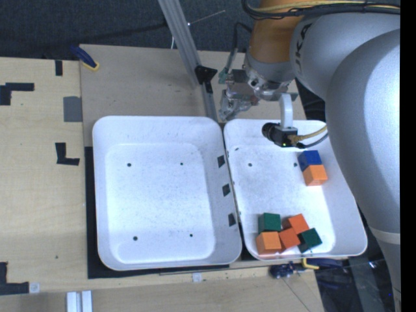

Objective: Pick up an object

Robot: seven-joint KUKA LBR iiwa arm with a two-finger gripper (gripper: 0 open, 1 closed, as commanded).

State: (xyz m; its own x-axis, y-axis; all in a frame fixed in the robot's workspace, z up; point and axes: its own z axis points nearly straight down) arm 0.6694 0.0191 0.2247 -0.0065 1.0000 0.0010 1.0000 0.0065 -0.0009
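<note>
The right bin holds several small blocks. A blue block sits against an orange block near its right wall. At its near edge lies a cluster: a green block, orange blocks and a dark green block. My gripper hangs over the far rim where the two bins meet, well away from all the blocks, and nothing shows held in it. The wrist hides its tip.
The left bin stands beside the right one. A slanted metal pole runs down to the bins' far edge by the gripper. A black fitting with a yellow cable hangs over the right bin's far end.
</note>
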